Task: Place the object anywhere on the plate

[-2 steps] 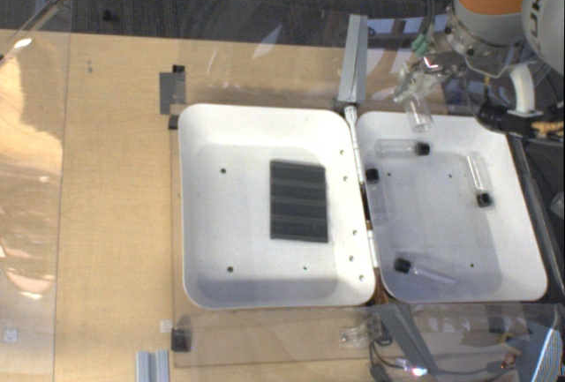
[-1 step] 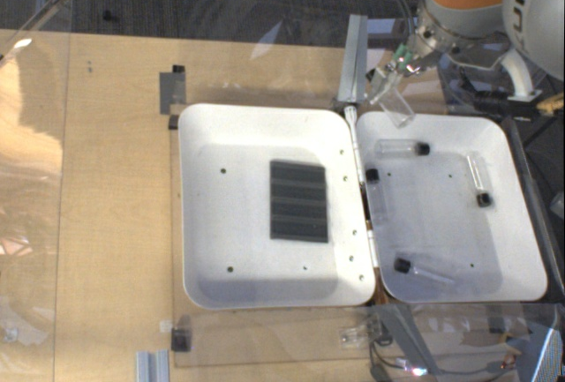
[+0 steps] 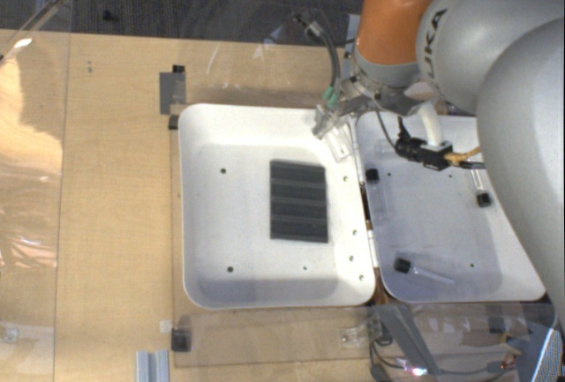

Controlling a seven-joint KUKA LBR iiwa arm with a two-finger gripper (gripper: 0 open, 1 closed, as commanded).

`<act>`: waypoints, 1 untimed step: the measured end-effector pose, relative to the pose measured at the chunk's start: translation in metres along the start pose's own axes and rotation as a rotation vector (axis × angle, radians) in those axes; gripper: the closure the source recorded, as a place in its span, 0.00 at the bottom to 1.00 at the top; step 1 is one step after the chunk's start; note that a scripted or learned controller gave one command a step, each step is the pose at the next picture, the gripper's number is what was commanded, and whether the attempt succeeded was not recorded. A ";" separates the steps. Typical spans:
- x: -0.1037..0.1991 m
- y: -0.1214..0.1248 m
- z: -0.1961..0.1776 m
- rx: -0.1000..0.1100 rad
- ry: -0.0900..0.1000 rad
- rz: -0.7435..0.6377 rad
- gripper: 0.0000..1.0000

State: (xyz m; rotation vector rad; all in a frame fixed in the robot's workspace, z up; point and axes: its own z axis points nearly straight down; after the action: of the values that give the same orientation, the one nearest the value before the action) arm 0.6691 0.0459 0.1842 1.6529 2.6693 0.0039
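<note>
A: Pincer point(image 3: 334, 126) position?
B: Over far right corner of left bin point(image 3: 203, 195), near rim. Finger spread: cannot tell.
A: Plate?
B: Dark ribbed plate point(image 3: 298, 200) flat at centre of left bin.
A: Object?
B: Not identifiable. Small dark bits in right bin point(image 3: 459, 274).

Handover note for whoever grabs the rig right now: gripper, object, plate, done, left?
Gripper: low over the top right corner of the left bin, near the wall it shares with the right bin. Nothing is visible in it; too small and blurred to tell open from shut.
Plate: the dark ribbed rectangle lying flat mid left bin, with nothing on it.
Object: I can't pick it out. A few small dark bits lie in the right bin.
Done: no placement visible.
Left: confirm a grasp, move over the plate, release.
</note>
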 end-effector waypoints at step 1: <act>0.072 0.008 0.083 -0.007 -0.001 0.234 1.00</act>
State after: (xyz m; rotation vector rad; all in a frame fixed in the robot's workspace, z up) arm 0.6448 0.1137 0.1016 1.9499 2.4550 0.0132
